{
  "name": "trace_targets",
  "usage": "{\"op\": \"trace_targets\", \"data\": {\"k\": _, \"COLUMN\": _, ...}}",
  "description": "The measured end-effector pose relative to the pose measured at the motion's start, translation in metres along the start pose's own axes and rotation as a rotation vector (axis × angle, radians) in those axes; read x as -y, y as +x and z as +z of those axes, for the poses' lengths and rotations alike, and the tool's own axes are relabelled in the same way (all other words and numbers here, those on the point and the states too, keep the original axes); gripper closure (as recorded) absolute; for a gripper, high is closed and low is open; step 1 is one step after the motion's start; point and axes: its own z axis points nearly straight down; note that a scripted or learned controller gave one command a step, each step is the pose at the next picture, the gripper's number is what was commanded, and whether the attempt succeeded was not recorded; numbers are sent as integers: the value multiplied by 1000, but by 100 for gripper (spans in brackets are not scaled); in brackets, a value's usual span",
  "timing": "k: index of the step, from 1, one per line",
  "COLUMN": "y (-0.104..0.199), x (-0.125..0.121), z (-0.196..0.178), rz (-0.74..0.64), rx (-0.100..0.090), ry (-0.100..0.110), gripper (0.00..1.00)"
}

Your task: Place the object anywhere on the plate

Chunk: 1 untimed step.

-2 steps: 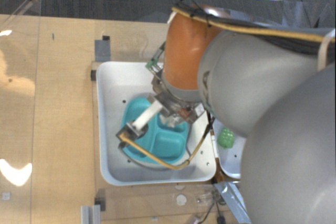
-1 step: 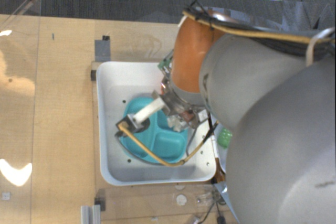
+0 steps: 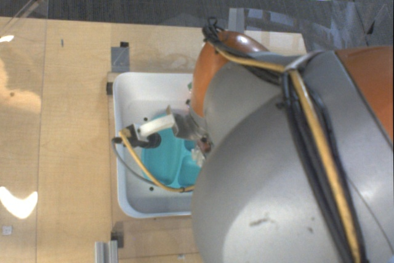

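Pale wood made up the worktop [image 3: 61,132] under the shallow white bin [image 3: 126,194], where the teal plastic plate [image 3: 166,163] lay flat just beneath my jaws. My own grey arm [image 3: 277,182] covered them, so I could not tell whether they were clenched or released; the object was hidden too.

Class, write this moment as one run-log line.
arm: reaching over white bin | teal plate: in bin, partly hidden by arm | gripper: over plate
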Motion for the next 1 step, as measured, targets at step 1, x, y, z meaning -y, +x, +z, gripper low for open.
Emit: {"op": "trace_targets", "data": {"k": 1, "y": 35, "x": -36, "z": -25, "rz": 55, "rx": -4, "ry": -2, "gripper": 100}}
